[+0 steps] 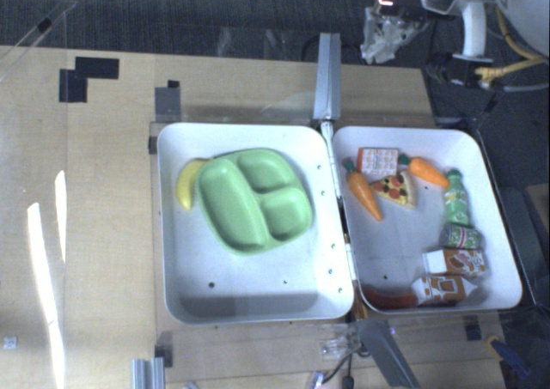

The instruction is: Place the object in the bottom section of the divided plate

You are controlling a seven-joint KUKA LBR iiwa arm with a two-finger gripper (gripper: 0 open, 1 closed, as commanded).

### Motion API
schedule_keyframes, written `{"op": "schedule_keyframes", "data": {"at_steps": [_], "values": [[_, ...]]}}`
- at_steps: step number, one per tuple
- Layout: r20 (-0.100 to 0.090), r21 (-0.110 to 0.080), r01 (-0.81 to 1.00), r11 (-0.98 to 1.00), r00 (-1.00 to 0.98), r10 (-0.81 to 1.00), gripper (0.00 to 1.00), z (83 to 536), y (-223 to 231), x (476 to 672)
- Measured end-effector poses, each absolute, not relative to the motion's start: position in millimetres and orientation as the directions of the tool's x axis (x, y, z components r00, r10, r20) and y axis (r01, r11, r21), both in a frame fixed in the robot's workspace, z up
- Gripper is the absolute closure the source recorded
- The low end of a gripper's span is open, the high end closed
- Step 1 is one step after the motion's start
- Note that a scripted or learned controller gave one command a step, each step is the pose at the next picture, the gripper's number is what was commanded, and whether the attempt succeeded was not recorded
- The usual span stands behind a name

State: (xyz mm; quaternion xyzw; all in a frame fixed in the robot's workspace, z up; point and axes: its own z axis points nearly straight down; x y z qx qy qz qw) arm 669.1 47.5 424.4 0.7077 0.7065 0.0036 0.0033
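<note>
Step in hand: I judge this as the start, before any pick; nothing lies in the green divided plate (pixel 255 200) yet, and I hang above the bench's far edge, clear of both bins.
My claw (pixel 381 42): raised behind the bins; whether it is spread or clenched I cannot tell from this slant, and I see nothing carried in it and nothing touching it.
The task's object: not named, so I cannot say which one is meant. The candidates lie below and in front of me in the right bin (pixel 491 174): two carrots (pixel 364 194), a pizza slice (pixel 394 189), a small carton (pixel 377 160), a green bottle (pixel 456 209) and boxes (pixel 447 276) at the near corner.
Banana (pixel 186 184): far forward and to my left, touching the plate's outer rim in the left bin (pixel 249 306).
Next move calls for: coming forward and down over one piece in the right bin, closing on it squarely, then carrying it left to the plate's nearest section.
Risk: the pieces crowd together, so a grab may catch two or slip.
</note>
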Motion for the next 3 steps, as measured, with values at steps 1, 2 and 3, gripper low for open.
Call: {"op": "schedule_keyframes", "data": {"at_steps": [1, 2, 3], "values": [[-0.002, 0.009, 0.989, 0.149, -0.149, 0.989, 1.0, 436.4, -27.1, 669.4], [0.0, 0.009, 0.982, -0.187, 0.187, 0.982, 1.0, 437.0, -97.5, 575.1], [-0.002, 0.007, 0.993, -0.119, 0.119, 0.993, 1.0, 435.5, -183.7, 653.6]]}}
